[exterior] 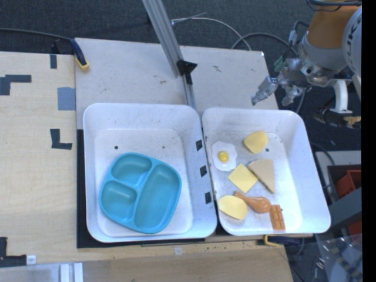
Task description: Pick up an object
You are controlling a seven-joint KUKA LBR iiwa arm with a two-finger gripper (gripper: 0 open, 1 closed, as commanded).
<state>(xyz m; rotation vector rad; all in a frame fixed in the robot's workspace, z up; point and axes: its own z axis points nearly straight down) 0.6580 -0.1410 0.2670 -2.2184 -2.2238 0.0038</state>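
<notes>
Plate (141, 191) in left bin (94, 122)

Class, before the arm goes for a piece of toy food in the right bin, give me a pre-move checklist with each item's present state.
1. Pincer carries nothing: ok, it sits above the right bin's far rim.
2. Pincer open enough: cannot tell.
3. Fried egg lies apart from other pieces: ok.
4. Yellow square free of neighbours: not ok, it touches the tan wedge.
5. Blue divided plate out of the way: ok, it lies in the left bin.

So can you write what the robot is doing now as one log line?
tool: above right bin's far edge | holding: nothing | toy foods: in right bin | blue plate: left bin
</notes>
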